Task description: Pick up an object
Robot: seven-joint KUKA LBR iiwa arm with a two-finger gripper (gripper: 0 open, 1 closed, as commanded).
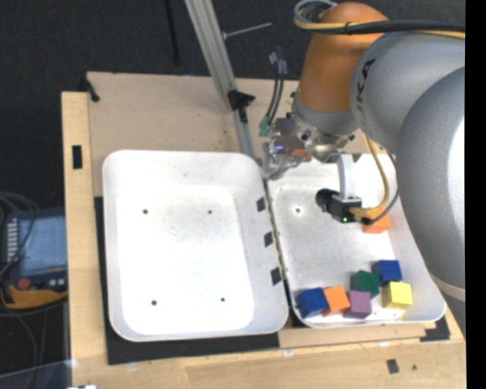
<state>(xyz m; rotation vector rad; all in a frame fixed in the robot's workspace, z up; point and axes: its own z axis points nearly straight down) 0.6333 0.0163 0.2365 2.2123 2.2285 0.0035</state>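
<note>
wooden bench [146, 112], slanted metal rail [215, 47], cables [4, 205], handheld control unit [36, 254]

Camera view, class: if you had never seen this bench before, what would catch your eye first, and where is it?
First the big grey arm with its orange band, filling the upper right and reaching over the right bin. Next the cluster of coloured blocks in that bin's near right corner: blue, orange, purple, green, yellow. The left bin lies beside it as a wide white shape.
</note>
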